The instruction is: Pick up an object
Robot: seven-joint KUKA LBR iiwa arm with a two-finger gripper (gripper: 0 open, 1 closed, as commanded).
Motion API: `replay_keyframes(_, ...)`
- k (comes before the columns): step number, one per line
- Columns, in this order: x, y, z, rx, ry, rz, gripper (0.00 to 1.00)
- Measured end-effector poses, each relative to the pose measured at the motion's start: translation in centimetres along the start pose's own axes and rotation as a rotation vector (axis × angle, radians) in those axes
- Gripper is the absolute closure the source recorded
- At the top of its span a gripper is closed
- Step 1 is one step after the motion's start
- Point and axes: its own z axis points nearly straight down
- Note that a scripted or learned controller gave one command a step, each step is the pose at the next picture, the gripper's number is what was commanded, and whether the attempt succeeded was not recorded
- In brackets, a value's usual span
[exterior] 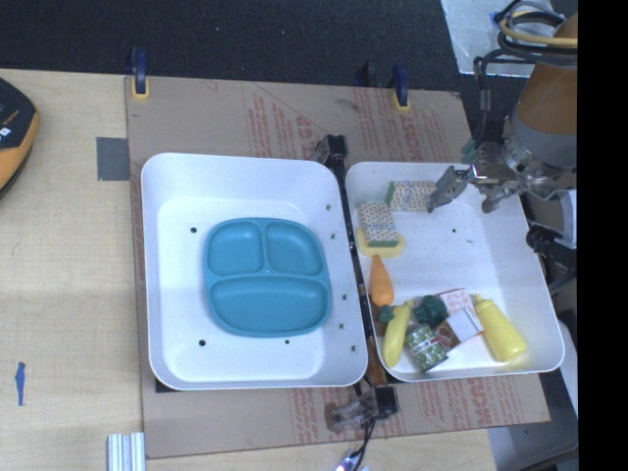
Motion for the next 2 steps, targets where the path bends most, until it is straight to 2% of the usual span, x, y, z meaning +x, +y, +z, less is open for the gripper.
replay_keyframes(1, 3.4, -1.8, 12.7, 0.013, 0.003, -0.003, 0.00)
replay_keyframes(2, 2.5, 6.0, 13.3, -0.008, -0.001, -0.002, 0.00)
